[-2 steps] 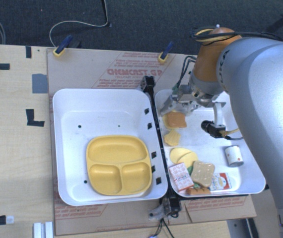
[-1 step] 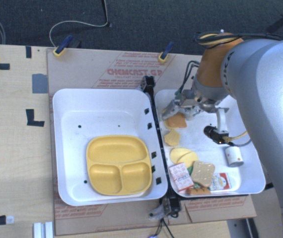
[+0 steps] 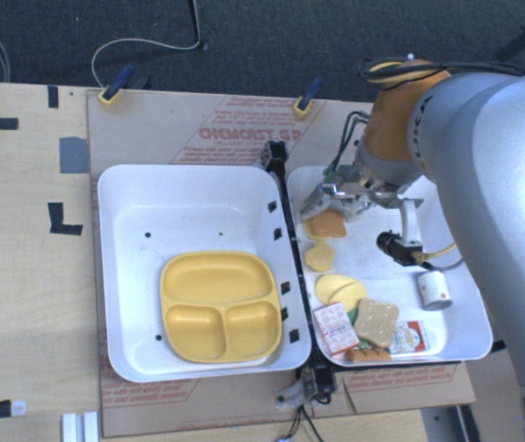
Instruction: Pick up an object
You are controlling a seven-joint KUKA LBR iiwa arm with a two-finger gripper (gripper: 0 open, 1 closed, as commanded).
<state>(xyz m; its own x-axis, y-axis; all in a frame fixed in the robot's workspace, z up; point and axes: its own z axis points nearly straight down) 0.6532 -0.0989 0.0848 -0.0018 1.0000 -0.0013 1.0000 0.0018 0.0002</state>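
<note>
Camera view, from above the desk. Two shallow white bins are sitting side by side. The left bin (image 3: 120, 247) is carrying a yellow divided tray (image 3: 221, 304) towards its near right corner. The right bin (image 3: 465, 325) is carrying the small items: a tan bread-like piece (image 3: 328, 225) near its far left corner, a pale yellow chip (image 3: 319, 257) just nearer along the left wall, a yellow round slice (image 3: 340, 290) below that, and a cluster at the near edge made up of a red-and-white packet (image 3: 333, 327), a brown cracker-like square (image 3: 376, 321) and a white-and-red sachet (image 3: 410, 337). A small white cylinder (image 3: 434, 289) is lying towards the right wall.

The grey arm is reaching in from the right, and its end effector (image 3: 336, 194) is hanging over the far left corner of the right bin, directly above or touching the tan bread-like piece. How wide it is standing cannot be told from this angle, and nothing is visibly held.

Handling, as a judgement: the bread-like piece is probably the target. It is looking light, flat and likely foam or plastic, so it is needing little force; being low, it is best pinched across its shorter width at the edges, with care that it is not sliding against the bin wall.
</note>
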